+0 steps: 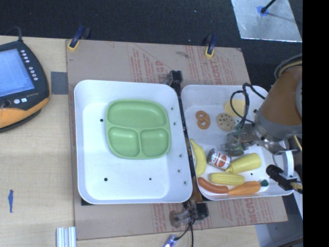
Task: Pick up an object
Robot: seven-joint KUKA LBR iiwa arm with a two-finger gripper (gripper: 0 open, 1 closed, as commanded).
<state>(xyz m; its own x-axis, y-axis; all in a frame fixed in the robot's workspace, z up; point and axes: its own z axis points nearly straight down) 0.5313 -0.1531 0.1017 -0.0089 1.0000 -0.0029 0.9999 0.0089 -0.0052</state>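
A: Where does the arm stand?

B: It reaches in from the right and bends down over the right bin. Its orange band sits high on the right; the grey wrist slopes down and leftward from it. The gripper hangs low over the middle of that bin, just right of a small can and just below a round cracker.

A: Open or closed?

B: I cannot tell; the end is a dark, cluttered shape from this angle. Nothing can be seen held in it.

A: What lies in the right bin?

B: One pretzel near the upper left. One speckled cracker beside it, and one pale yellow round piece just above that, partly behind a black cable. One banana along the left wall. One red-and-white can on its side. One pale yellow block right of the can. Below these, one corn cob, one sausage and one carrot crowd the bottom edge, touching each other.

A: And the left bin?

B: One green divided plate with three compartments, lying flat toward the upper middle.

A: Outside the bins?

B: One orange-rimmed tablet controller rests at the far left of the bench.
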